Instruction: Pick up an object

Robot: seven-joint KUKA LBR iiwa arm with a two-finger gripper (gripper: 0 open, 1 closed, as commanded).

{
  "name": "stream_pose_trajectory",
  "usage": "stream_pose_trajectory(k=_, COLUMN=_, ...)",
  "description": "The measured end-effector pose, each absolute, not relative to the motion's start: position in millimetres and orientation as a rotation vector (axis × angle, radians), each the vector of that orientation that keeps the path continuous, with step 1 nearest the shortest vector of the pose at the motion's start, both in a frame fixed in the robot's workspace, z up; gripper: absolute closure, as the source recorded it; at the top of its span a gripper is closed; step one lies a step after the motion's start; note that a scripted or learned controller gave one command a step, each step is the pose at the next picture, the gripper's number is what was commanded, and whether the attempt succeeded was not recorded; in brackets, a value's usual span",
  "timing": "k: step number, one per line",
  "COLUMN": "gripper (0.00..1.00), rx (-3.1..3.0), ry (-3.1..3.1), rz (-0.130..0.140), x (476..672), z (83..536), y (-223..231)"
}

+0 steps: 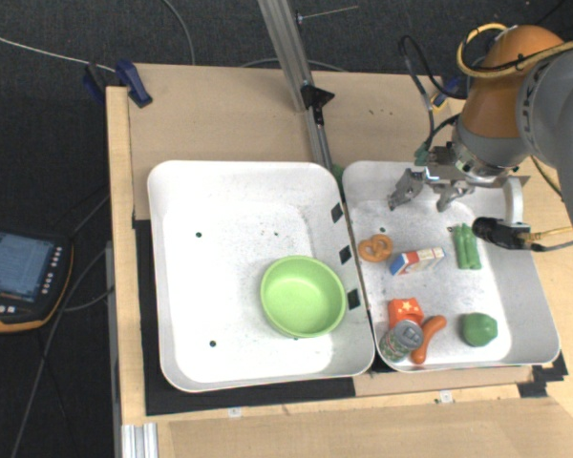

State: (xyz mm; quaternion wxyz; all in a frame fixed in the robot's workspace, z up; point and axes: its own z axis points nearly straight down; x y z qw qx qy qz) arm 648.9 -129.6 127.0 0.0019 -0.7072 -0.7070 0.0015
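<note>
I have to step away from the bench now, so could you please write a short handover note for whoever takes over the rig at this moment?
Gripper: open, holding nothing, over the far end of the right bin.
Right bin contents: pretzel-like snack, small red, white and blue box, green ridged piece, orange block, can, orange carrot-like piece, green rounded object.
Left bin: green bowl.
Done: nothing picked yet.
Left: choose an object, descend, close on it, lift. The snack and the box look nearest to the gripper.
</note>
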Motion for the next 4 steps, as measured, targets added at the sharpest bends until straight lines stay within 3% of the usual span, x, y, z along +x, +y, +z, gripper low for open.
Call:
stream_pose_trajectory(k=1, gripper=0.00, rx=-2.220, ry=-2.221, rz=0.002, x=648.3, z=94.0, y=-129.2)
stream_pose_trajectory(k=2, gripper=1.00, rx=-2.222, ry=-2.223, rz=-0.002, x=649.7, z=106.9, y=-129.2)
stream_pose_trajectory(k=4, gripper=1.00, rx=-2.225, ry=-2.225, rz=-0.006, x=647.2, z=233.8, y=-126.9)
